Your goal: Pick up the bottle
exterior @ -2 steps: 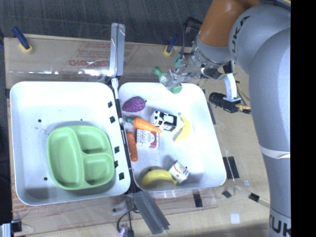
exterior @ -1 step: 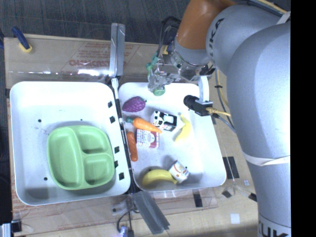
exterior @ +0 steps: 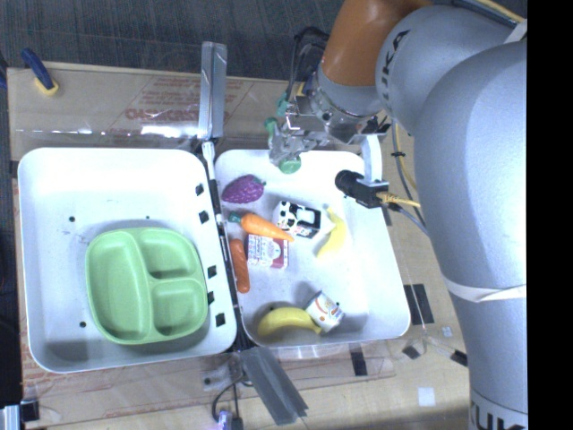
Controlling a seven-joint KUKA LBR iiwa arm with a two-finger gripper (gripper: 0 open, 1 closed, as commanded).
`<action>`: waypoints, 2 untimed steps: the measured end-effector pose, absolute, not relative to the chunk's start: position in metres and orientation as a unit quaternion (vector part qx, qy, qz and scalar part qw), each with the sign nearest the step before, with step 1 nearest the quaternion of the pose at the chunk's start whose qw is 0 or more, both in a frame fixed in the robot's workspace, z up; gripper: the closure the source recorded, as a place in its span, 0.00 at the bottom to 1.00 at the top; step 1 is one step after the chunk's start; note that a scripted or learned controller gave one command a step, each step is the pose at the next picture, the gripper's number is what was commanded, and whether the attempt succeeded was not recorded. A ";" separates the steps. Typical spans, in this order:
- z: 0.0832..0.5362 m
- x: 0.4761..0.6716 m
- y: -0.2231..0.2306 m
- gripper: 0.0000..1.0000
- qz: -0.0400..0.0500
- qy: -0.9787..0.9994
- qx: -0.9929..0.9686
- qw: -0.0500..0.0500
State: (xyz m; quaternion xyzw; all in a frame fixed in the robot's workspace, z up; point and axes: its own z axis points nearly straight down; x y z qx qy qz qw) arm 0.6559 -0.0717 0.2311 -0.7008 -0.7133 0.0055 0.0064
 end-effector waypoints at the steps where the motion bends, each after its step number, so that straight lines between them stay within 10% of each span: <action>1: 0.202 0.656 -0.086 1.00 0.003 -0.695 -0.719 0.004; 2: 0.209 0.656 -0.085 1.00 0.006 -0.697 -0.717 0.006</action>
